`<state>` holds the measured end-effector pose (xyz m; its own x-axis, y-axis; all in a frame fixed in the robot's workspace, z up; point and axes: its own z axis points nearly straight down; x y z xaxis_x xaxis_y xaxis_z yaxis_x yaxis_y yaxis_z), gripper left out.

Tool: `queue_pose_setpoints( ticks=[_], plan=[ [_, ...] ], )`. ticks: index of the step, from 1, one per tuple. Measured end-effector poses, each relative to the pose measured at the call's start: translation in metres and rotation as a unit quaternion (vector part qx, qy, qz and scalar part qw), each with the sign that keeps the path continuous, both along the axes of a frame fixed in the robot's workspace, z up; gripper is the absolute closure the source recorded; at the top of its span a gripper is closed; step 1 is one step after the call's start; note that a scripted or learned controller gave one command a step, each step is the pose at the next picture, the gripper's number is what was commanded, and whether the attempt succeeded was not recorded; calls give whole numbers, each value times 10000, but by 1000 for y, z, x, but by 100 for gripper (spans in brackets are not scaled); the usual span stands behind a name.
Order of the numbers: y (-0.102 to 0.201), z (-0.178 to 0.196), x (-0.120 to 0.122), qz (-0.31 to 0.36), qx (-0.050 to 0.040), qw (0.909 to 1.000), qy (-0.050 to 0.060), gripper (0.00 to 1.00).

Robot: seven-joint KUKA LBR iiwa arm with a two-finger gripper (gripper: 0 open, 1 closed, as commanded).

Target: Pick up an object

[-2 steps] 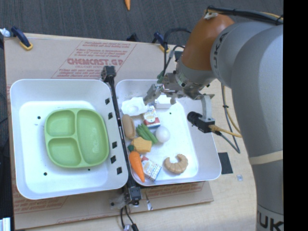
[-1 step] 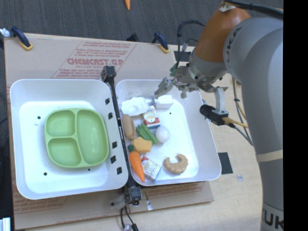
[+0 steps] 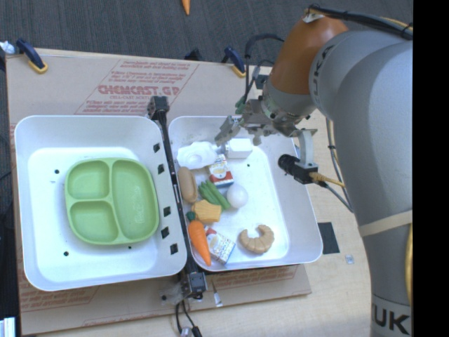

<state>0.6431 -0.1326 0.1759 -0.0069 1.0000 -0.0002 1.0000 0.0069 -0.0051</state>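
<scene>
My gripper (image 3: pixel 240 133) hangs over the far end of the right bin (image 3: pixel 298 216), open, its fingers either side of a small white block (image 3: pixel 240 148) just below it. I cannot tell whether they touch the block. Toy foods lie in the bin. A white lump (image 3: pixel 196 153) and a small red-and-white carton (image 3: pixel 220 174) sit close to the gripper. Nearer the front are a tan bread roll (image 3: pixel 186 184), a green vegetable (image 3: pixel 212 194), a white egg (image 3: pixel 238 197), a yellow wedge (image 3: pixel 207 211), a carrot (image 3: pixel 198 239), a small packet (image 3: pixel 222 248) and a croissant (image 3: pixel 257 239).
The left bin (image 3: pixel 35 244) holds a green divided plate (image 3: pixel 112 201). Black clips (image 3: pixel 159 107) join the bins along their shared wall. A black cable connector (image 3: pixel 295 167) hangs from the arm over the right bin's right rim. An orange bit (image 3: pixel 185 3) lies on the floor beyond the bench.
</scene>
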Motion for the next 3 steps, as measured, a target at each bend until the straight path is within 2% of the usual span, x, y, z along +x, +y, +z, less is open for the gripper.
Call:
queue_pose_setpoints(
  ticks=[1, 2, 3],
  plan=[
    [15, -6, 14, 3, -6, 10000, -20, 0],
    [41, -83, 14, 4, -3, 10000, -17, 0],
    [41, -72, 14, 20, -5, 10000, -18, 100]
  ],
)
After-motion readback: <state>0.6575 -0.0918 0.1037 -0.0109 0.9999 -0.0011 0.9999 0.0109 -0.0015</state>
